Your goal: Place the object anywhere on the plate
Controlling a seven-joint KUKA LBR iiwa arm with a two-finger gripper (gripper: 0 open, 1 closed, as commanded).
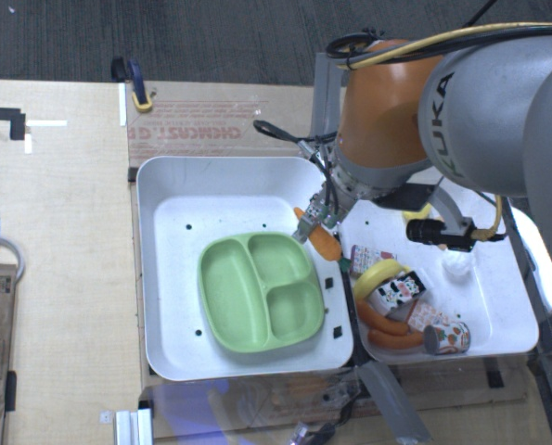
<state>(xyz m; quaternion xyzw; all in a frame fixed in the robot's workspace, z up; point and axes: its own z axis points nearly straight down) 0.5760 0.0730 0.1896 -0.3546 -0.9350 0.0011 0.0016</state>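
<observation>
The plate (257, 290), green with three compartments, lies in the lower middle of the left bin (164, 248), a little left of the frame's centre. Just above and right of its upper right rim, the gripper (314, 219) hangs over the strip where the two bins meet. An orange object, a carrot (324, 242) by the look of it, sits at the jaws' tips; it seems to be held between them, narrowly closed, though the view is too small to be sure. Further right, the right bin (498, 336) holds a heap of small things: a yellow piece (379, 274), a cow-patterned toy (398, 292), a sausage-like shape (391, 334) and a can (445, 337).

The step in hand is likely the carry toward the plate. The next move calls for a short travel down and left in the frame until the carrot is over a compartment, then a lowering and a release.
</observation>
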